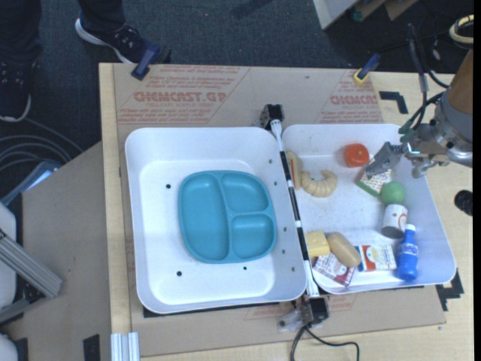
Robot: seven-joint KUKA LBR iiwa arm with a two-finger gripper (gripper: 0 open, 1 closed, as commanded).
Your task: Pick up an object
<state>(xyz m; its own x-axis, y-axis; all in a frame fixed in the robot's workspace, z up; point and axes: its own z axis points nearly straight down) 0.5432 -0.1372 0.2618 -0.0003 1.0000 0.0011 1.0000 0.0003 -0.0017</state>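
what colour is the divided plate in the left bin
The divided plate is teal blue all over, with three compartments; the overhead camera view shows it plainly.

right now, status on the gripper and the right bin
Gripper low over right bin's far side, nothing seen held. Green ball and orange ball nearest. Bottle, can crowd near edge.
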